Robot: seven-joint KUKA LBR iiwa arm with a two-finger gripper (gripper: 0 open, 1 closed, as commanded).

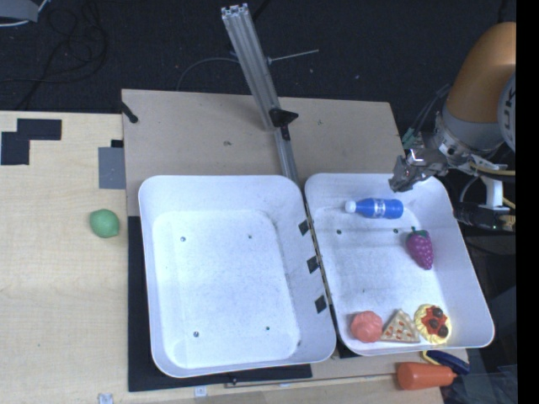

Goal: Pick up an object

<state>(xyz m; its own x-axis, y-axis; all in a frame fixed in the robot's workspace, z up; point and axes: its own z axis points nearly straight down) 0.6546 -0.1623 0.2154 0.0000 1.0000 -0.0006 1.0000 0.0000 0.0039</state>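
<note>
Gripper (pixel 408 178) hangs at the far right corner of the right white plastic bin (pixel 472 310), just above the bin's rim and close to the small blue plastic bottle with a white cap (pixel 374 209), which lies on its side near the far wall; from this slant I cannot tell whether the gripper is released or clenched, and nothing shows in it. The bottle looks like the nearest candidate, so a good pick would come straight down over its middle, closing across its width, since a round body may roll away. Other choices sit in the same bin: a purple grape-bunch toy (pixel 420 249) near the right wall, and a red ball (pixel 366 326), a pizza-slice toy (pixel 401 328) and a round yellow tart toy (pixel 432 323) along the near edge. The gripper's tips merge into dark clutter behind them, and the grey arm (pixel 480 82) is cut off at the right.
</note>
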